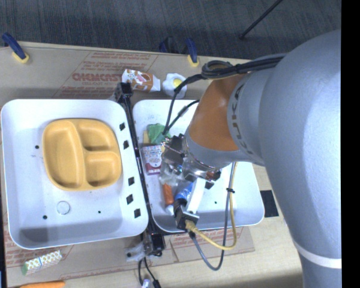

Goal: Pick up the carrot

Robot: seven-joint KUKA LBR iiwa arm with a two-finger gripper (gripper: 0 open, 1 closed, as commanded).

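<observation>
Orange carrot (167, 192) in right bin (252, 206), just beside pincer (175, 182)

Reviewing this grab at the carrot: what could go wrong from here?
1. The carrot lies crowded against a blue item and a packet, so the gripper may catch a neighbour instead.
2. It sits close to the right bin's left wall, which could block a finger.
3. The yellow cable dangles over the bin's front rim and might snag.
</observation>
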